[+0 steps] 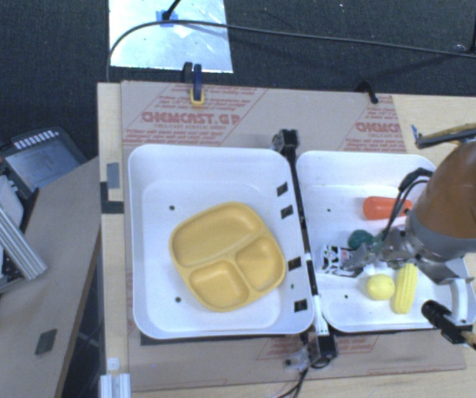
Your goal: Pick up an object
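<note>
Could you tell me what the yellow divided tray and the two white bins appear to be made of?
The yellow tray looks like moulded plastic with a matte finish: one even colour, with soft rounded ridges between its three compartments. The white bins seem to be thin formed plastic, smooth and slightly glossy, with rounded corners and raised rims. This is judged from looks alone.

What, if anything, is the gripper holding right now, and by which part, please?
It cannot be told. The gripper is low in the right bin, beside a yellow ball, corn cob and green object.
</note>
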Tool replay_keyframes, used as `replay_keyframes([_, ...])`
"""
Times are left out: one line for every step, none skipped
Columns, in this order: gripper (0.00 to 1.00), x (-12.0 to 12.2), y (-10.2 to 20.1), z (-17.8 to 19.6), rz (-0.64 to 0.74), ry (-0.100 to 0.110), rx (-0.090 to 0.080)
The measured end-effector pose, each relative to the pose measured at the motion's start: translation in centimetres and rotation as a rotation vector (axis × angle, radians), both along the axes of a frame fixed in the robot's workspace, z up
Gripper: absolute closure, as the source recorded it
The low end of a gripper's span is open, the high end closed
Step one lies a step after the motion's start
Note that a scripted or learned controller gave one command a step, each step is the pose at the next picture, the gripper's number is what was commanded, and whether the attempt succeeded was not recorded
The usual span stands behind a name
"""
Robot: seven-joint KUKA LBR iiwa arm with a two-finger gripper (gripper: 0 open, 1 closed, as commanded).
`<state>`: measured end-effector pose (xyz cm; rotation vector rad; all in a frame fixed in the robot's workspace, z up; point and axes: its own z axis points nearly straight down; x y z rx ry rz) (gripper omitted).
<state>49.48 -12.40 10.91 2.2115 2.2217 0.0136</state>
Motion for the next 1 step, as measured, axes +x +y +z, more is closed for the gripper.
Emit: replay_keyframes([1.0,0.2,0.14,0.97,-0.001,-0.004,0.002])
